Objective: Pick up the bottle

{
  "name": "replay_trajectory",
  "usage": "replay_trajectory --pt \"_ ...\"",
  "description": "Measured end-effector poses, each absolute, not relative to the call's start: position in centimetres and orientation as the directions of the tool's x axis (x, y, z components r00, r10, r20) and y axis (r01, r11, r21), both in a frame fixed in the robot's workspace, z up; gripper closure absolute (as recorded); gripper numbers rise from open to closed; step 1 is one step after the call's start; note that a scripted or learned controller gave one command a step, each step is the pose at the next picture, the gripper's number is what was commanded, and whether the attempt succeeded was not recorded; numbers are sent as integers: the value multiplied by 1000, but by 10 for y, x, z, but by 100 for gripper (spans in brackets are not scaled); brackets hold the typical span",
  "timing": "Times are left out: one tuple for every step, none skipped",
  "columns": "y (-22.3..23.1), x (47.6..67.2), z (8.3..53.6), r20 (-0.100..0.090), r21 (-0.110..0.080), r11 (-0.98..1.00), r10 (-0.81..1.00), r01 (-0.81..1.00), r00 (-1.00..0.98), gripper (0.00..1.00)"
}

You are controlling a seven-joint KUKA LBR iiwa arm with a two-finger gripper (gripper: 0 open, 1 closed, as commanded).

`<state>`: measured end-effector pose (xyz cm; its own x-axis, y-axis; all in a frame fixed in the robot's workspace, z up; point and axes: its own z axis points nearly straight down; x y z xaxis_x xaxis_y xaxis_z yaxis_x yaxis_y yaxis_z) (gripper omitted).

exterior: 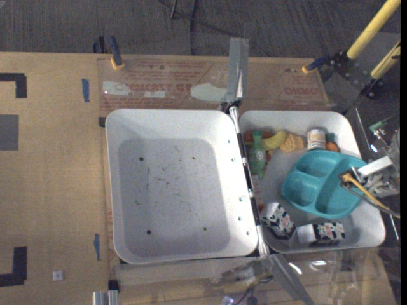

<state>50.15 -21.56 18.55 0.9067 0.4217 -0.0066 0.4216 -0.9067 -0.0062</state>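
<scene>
The green bottle (pixel 257 154) lies in the right bin (pixel 364 227), close against that bin's left wall and toward its far end. Its outline is small and soft, so the cap end and label are hard to read. Just beside it sit a small red item (pixel 248 136), a yellow banana-shaped piece (pixel 274 138) and an orange-tan piece (pixel 292 143), the group packed too tightly to tell which of them touch. Further right along the far wall stands a small white jar (pixel 316 138) with a dark lid. A teal divided plate (pixel 323 184) takes up the middle of the bin, tilted, its right rim overlapped by metal parts at the frame's right side. Two black-and-white cow-patterned cartons (pixel 278 218) lie near the front wall, one partly tucked under the plate. The gripper (pixel 353 178) sits at the plate's right rim, well apart from the bottle; whether it is spread or closed cannot be told, since it blurs into the clutter there. The left bin (pixel 121 189) lies alongside, its floor marked with faint specks.
</scene>
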Motion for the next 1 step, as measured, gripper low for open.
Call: replay_trajectory --pt "-216 503 187 -3 -3 -907 421 421 907 0"
